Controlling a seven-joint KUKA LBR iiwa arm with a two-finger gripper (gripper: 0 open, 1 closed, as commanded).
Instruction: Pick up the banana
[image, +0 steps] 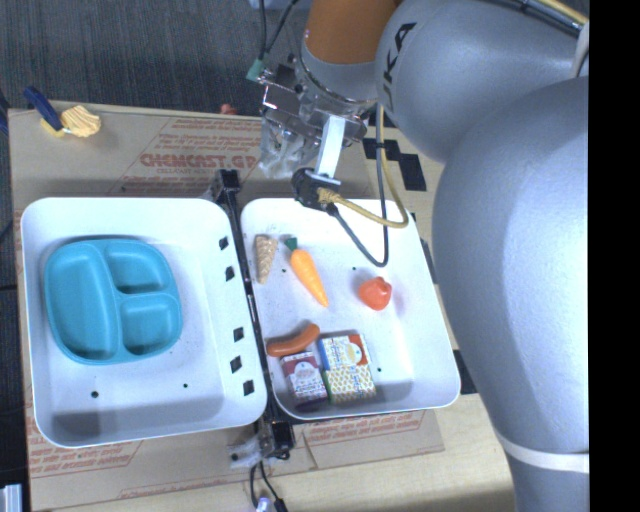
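Note:
My gripper (283, 152) hangs over the back rim of the right bin (420, 300), near its back left corner, under the orange-banded wrist (345, 40). It stands above the bin's contents and touches none of them. Nearest below it lie a tan cone-shaped piece (265, 257) and an orange carrot (308, 276). Nothing yellow can be seen at the gripper. A thin yellow cable (372, 214) runs from a black fitting (313, 188) just right of the gripper.
The right bin also holds a red fruit (376, 292), a sausage (293, 340) and two small boxes (326, 372) at the front. A blue divided plate (112, 297) lies in the left bin (40, 400). A pale yellow object (82, 122) rests on the cardboard, back left.

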